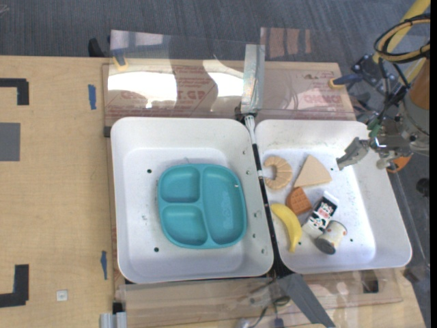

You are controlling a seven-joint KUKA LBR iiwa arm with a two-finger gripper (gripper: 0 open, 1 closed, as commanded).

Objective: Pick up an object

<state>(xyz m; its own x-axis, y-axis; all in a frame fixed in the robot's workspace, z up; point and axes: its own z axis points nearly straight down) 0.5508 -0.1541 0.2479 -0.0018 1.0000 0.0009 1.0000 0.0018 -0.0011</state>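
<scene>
The right bin [382,251] holds several objects. A tan ring-shaped biscuit [277,171] lies at its left, with a tan wedge [312,173] beside it. Below them are a small brown square piece [298,200], a yellow banana [287,225] and a black-and-white carton [321,215] resting against a small cylinder [330,237]. My gripper [372,157] hangs over the right bin's upper right part, right of the wedge and apart from it. Its fingers [348,154] are spread open with nothing between them.
The left bin [130,183] holds a teal divided plate [202,205]. A clear upright panel [251,80] stands behind the bins. Yellow and black cables [396,39] run along the arm at the upper right. The wooden bench [48,183] stretches to the left.
</scene>
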